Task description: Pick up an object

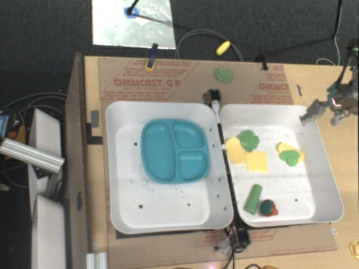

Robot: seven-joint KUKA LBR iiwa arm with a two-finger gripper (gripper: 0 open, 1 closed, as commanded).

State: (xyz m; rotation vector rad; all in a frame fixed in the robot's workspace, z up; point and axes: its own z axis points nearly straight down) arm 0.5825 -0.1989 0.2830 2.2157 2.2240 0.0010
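The right bin (320, 172) holds several toy foods. A green leafy piece (247, 139) lies on a yellow wedge (235, 151), with a flat yellow square (257, 162) beside them. Further right, a small green piece sits on a yellow one (290, 154). Toward the front are a green cylinder (253, 199) and a red strawberry (269, 208). My gripper (321, 116) hangs over the bin's far right corner, open with nothing between its fingers. It is apart from every object.
The left bin (120, 167) holds a blue divided plate (175, 151). A green round item (224, 74) and a yellow item (223, 48) lie beyond the bins on the cardboard-covered bench. Cables run along the gap between the bins.
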